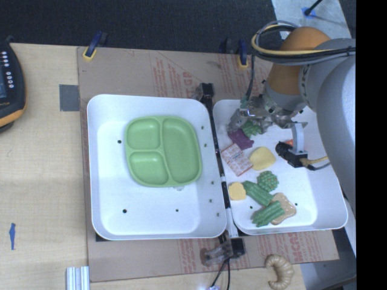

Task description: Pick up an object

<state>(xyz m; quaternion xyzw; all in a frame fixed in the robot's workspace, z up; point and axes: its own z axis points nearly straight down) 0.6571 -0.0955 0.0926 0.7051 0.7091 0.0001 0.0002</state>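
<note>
My gripper [243,118] is low over the far left corner of the right bin [326,207]. Just under it lie a small green leafy piece [251,127] and a purple toy [241,139], both touching or nearly touching its tip. The gripper body hides whether either one is gripped. Nearer the front lie a pink packet [235,159], a pale yellow piece [262,157], a small yellow piece [237,191], a green broccoli [267,179], two green pods [259,193] [266,213] and a slice of toast [284,206].
The left bin [109,213] holds a green divided plate [163,150]. A croissant toy [280,270] lies on the bench in front of the right bin. A black and orange handset [8,86] sits at the far left. The arm covers the right bin's far right side.
</note>
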